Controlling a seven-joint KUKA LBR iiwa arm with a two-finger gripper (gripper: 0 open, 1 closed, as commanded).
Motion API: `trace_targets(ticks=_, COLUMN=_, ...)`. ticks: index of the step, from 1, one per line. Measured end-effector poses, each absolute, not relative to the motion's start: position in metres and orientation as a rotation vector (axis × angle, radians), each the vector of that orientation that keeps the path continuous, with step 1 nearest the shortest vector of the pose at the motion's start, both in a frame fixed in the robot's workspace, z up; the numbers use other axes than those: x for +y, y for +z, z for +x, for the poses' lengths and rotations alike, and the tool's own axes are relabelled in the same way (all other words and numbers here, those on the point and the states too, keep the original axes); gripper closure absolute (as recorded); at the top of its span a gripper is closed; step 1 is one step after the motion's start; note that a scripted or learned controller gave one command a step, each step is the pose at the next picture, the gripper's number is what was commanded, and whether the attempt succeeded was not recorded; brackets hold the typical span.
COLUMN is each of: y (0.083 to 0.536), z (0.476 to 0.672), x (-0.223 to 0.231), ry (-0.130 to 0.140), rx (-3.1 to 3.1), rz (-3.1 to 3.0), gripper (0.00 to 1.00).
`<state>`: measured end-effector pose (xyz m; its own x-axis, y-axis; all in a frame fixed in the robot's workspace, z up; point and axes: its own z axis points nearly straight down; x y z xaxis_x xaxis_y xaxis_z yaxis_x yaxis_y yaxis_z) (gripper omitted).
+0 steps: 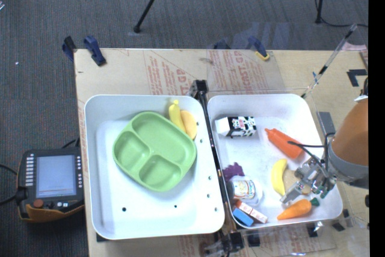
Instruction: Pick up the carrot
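- Carrot [295,209]: lying near the front right corner of the right bin [301,103], green top pointing right, just below the pincer [305,185].
- Pincer: low over the right bin, fingers spread open, nothing between them, tips just above the carrot.
- Banana [278,177]: just left of the pincer.
- Second orange carrot-like piece [284,142]: up and left of the pincer.
- Milk carton [236,126]: toward the bin's back left.
- Green tray [154,150]: in the left bin [99,111], well apart from the pincer.
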<state>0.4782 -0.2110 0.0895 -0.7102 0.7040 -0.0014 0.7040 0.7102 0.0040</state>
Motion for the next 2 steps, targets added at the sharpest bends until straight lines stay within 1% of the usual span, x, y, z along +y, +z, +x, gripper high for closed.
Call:
trace_targets(ticks=1, y=0.1003, z=0.4795, x=-0.2129, ry=0.008, rx=2.893, rz=1.204, gripper=1.0)
trace_targets(ticks=2, y=0.0997, z=0.4791, x=-0.213, ry=0.008, rx=2.894, rz=1.205, gripper=0.0)
